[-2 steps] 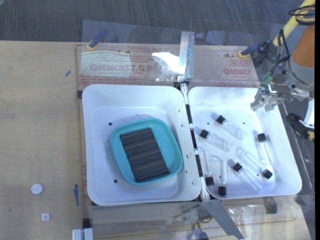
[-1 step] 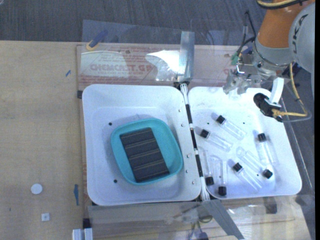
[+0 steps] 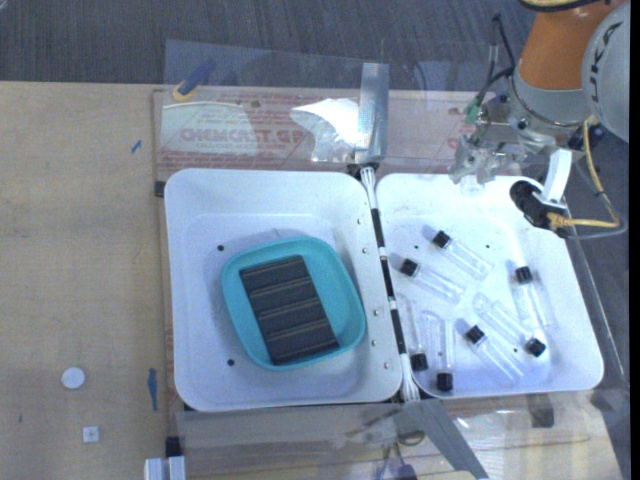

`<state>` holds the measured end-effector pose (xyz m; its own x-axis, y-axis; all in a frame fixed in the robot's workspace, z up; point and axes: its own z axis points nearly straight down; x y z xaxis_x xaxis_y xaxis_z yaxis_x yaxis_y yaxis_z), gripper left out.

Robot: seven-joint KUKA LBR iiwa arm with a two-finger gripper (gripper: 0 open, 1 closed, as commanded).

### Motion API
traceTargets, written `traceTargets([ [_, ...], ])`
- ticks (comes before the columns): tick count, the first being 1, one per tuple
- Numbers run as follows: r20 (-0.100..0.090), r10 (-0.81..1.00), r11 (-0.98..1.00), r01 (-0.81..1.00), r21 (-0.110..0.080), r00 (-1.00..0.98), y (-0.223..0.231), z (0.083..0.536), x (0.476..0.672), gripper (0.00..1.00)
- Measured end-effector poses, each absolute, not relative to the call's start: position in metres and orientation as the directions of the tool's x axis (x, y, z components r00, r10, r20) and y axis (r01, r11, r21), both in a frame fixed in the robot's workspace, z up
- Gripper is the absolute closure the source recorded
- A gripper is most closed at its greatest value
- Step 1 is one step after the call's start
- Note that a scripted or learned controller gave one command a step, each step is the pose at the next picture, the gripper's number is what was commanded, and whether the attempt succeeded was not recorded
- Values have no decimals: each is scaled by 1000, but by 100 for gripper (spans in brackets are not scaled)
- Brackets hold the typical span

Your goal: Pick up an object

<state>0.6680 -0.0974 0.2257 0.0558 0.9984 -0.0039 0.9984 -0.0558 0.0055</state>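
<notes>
At upper right of the frame, grey arm (image 3: 570, 38) with orange band, tool (image 3: 478, 168) hanging over the far edge of the right bin (image 3: 585, 368); open or closed, cannot tell. Scattered across the right bin, well below the tool: clear vials with black caps (image 3: 455, 253). In the left bin (image 3: 190, 368), centre-left of the frame: teal tray (image 3: 240, 308) carrying a dark ribbed block (image 3: 290, 310). Both bins side by side on the tan surface (image 3: 70, 218).

Your claw (image 3: 478, 164) hangs by the pale wooden surface (image 3: 70, 228); dark grey carpeted floor (image 3: 250, 8) lies behind it, evenly lit.
</notes>
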Motion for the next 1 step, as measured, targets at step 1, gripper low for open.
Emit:
traceTargets([
  [1,-1,989,-146,989,-2,146,-58,221,667,100],
])
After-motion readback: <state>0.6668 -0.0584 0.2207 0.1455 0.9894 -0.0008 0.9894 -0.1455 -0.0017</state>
